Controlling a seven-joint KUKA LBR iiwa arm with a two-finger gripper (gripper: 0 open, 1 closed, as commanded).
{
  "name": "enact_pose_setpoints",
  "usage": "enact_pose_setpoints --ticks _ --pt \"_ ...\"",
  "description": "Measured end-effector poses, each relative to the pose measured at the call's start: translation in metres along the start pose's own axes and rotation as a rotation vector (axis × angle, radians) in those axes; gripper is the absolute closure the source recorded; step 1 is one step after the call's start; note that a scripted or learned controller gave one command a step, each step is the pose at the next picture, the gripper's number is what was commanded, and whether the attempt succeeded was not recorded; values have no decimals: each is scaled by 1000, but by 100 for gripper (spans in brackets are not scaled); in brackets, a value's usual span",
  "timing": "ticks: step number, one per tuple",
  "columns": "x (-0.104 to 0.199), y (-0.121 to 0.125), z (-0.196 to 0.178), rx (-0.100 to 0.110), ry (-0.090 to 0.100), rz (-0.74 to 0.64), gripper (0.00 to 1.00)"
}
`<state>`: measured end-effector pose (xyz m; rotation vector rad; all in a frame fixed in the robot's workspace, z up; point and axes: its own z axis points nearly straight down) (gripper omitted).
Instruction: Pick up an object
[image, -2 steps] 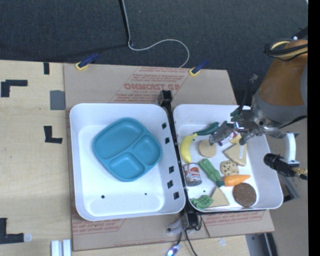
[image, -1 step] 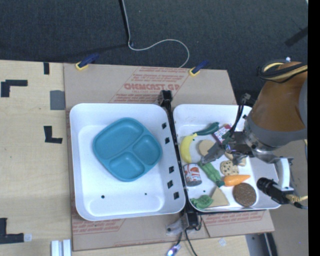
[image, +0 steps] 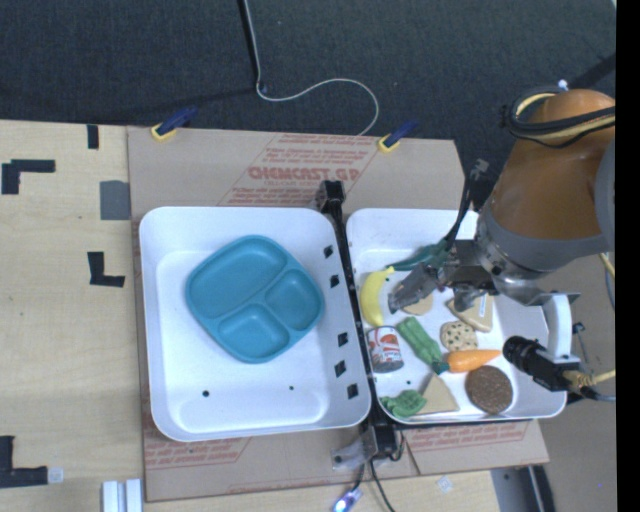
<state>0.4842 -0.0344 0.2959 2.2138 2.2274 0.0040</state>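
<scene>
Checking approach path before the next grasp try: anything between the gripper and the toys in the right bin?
Nothing visible is in the way. The gripper hangs over the right bin, directly above the clutter: the banana to its left, the green pickle and cookie just below.

Toy food items lying scattered in the right bin (image: 365, 225), all under or around the claw (image: 425, 285). Yellow banana (image: 373, 297) lying just left of it, curved, along the bin's left wall. Green pickle-like piece (image: 420, 342) sitting just below, slanted. Red-and-white can (image: 386, 349) lying below-left. Spotted cookie (image: 459, 334), orange carrot (image: 472, 360) and brown round disc (image: 489, 388) lying below-right. Green leafy piece (image: 405, 404) and pale wedge (image: 438, 394) resting farthest below, near the bin's front edge.
</scene>
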Motion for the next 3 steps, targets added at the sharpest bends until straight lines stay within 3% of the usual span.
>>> enact_pose_setpoints --ticks 1,2,3 --pt "-2 -1 -7 6 -1 3 100" --pt "131 1 -103 -6 5 -12 100" --pt "101 0 -63 8 -3 8 100"
